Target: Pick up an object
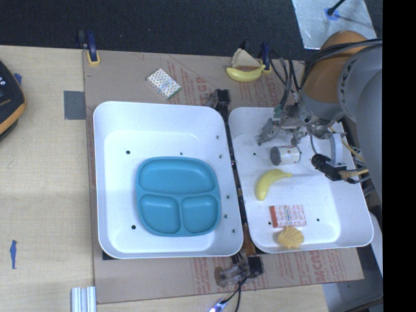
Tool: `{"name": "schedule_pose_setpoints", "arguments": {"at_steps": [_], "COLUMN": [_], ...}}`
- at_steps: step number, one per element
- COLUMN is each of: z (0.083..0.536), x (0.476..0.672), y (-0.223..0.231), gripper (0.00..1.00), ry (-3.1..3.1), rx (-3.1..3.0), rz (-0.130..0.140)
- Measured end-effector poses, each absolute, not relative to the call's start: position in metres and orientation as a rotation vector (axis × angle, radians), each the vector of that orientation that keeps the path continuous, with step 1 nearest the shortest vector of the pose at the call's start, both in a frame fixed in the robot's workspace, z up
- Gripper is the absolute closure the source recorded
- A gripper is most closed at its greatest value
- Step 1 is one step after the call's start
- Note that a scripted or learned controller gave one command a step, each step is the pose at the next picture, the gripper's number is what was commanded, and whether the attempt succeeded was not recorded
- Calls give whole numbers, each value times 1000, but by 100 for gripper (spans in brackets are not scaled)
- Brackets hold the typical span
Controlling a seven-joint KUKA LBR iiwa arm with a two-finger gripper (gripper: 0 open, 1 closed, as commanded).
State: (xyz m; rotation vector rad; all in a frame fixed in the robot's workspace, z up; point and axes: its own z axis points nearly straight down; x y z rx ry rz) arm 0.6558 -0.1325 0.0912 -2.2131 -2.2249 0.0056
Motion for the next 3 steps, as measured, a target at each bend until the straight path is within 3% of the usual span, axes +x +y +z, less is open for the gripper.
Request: {"name": "schedule_pose_setpoints", "arguments": {"at_steps": [1, 2, 3], "z": [92, 103, 192], "x": [601, 601, 583], "y": [-112, -113, -51], "gripper": [0, 100, 100], "ry": [-2224, -2228, -2226], "rx": [-2215, -2213, -2214], "rz": [6, 8, 2]}}
